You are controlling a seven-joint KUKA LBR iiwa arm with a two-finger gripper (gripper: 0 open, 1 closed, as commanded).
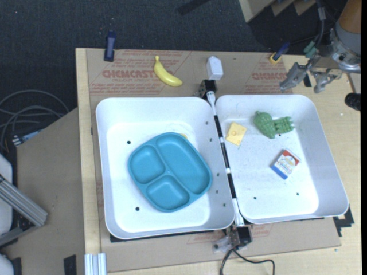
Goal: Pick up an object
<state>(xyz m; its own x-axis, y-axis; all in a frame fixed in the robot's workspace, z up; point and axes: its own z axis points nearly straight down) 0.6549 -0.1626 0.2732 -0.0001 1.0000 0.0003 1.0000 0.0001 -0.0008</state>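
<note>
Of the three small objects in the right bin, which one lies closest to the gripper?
The green toy, at the bin's far side below the gripper. The yellow block and the red-and-blue packet lie farther away.

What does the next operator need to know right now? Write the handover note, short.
Hand: up over the bench past the right bin's far rim, above no object, holding nothing that can be seen; open or shut cannot be told.
Right bin: green toy at the far side, yellow block by the divider, small box near the middle.
Left bin: blue tray.
Outside the bins, on the bench: banana.
Done: nothing picked.
Left: bring the hand down over one object, probably in the right bin, grasp it and lift.
</note>
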